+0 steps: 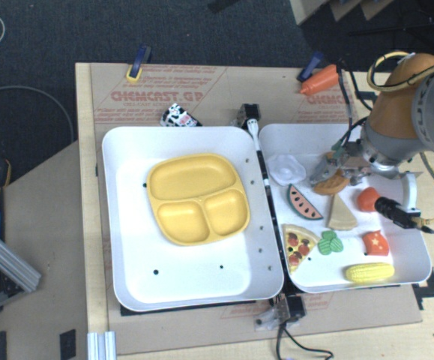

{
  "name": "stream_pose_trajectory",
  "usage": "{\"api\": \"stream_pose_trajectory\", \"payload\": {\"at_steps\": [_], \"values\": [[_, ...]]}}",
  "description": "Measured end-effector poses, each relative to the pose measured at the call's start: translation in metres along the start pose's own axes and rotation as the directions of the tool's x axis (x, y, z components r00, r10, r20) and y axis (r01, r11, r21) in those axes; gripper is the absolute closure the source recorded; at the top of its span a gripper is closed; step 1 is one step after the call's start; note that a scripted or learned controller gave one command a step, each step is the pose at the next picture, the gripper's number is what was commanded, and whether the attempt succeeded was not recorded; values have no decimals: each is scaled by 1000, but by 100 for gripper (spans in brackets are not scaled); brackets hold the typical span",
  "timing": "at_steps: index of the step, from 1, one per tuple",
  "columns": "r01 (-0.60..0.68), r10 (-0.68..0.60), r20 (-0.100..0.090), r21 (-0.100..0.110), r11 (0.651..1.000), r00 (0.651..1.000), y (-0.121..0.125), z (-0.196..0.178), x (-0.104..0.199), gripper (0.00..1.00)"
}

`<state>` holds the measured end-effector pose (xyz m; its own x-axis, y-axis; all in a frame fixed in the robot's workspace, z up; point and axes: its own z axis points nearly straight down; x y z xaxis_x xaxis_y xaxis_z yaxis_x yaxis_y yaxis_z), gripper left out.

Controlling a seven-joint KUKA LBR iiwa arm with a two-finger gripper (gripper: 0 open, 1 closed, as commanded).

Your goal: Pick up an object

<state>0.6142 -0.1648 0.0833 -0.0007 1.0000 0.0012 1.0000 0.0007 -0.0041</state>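
You cannot tell how the gripper (335, 172) jaws stand, and the brown toy (330, 184) just beneath them may slip sideways into the watermelon slice (304, 202).

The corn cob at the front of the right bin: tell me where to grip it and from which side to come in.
Grip the corn cob across its middle, coming straight down from above. It lies flat and long, roughly parallel to the bin's front wall, so the narrow width suits the pincer. Close across the short axis; the red piece sits just behind it, so there is probably little room there.
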Motion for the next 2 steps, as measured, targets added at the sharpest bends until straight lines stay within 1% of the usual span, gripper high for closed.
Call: {"api": "stream_pose_trajectory", "payload": {"at_steps": [1,2], "values": [[1,-1,4,-17,1000,1000,5,-17,-1,100],[-1,1,3,-9,1000,1000,7,-63,-7,100]]}}
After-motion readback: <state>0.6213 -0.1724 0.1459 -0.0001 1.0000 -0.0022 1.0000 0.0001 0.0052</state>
